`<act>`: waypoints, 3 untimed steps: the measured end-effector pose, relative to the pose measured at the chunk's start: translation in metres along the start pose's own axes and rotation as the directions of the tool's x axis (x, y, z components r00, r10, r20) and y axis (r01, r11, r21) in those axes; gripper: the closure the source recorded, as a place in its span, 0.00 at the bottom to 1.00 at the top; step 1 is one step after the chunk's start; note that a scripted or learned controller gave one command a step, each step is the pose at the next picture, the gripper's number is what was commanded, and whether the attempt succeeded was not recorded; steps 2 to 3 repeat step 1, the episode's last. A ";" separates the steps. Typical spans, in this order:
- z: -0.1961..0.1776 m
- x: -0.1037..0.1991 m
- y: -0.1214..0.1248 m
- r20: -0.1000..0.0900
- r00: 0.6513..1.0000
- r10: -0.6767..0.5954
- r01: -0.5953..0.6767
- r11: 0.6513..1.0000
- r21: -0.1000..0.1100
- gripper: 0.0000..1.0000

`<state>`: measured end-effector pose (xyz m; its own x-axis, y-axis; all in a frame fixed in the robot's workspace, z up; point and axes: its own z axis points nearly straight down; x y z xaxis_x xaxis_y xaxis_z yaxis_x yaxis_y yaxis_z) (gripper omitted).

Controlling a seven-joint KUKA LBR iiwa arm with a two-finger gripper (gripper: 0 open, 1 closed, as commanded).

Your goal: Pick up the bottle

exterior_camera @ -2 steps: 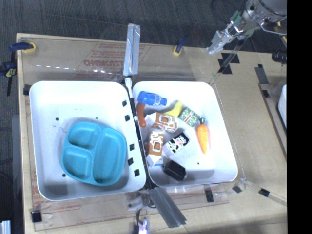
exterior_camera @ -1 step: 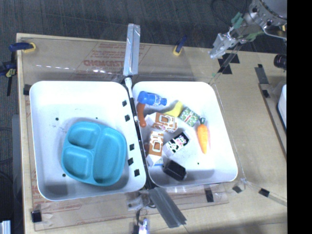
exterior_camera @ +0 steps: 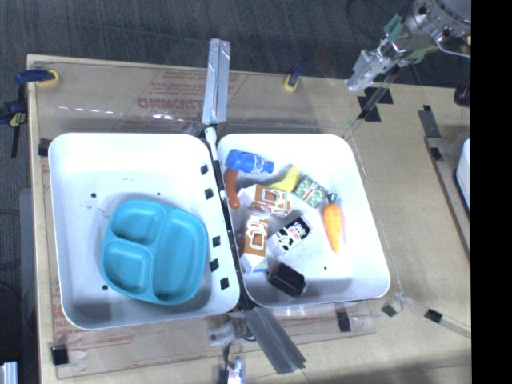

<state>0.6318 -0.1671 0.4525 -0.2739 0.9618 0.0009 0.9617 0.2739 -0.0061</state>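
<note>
Bottle (exterior_camera: 249, 163) lies on its side in the right bin (exterior_camera: 364, 206), at the far-left corner near the divider between bins. Long axis runs left-right, slightly tilted; blue body toward the right, orange-capped end seemingly toward the left wall. Just beside it: a brown stick-like item (exterior_camera: 232, 189) below, a yellow piece (exterior_camera: 286, 178) and a green packet (exterior_camera: 310, 190) to the right. Printed cartons (exterior_camera: 264, 214), a carrot (exterior_camera: 333, 224), a cow-print toy (exterior_camera: 292, 234) and a black block (exterior_camera: 286, 278) crowd the bin middle and near edge. Left bin (exterior_camera: 80, 174) holds a teal divided tray (exterior_camera: 154, 250). Gripper (exterior_camera: 366, 69) sits above the tabletop's far-right corner, well apart from the bottle; fingers' spread cannot be told.
</note>
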 end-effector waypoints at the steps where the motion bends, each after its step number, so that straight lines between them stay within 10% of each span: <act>1: 0.050 0.017 -0.010 0.002 0.998 -0.065 0.065 0.998 -0.004 1.00; 3: 0.050 0.017 -0.010 0.002 0.998 -0.065 0.065 0.998 -0.004 1.00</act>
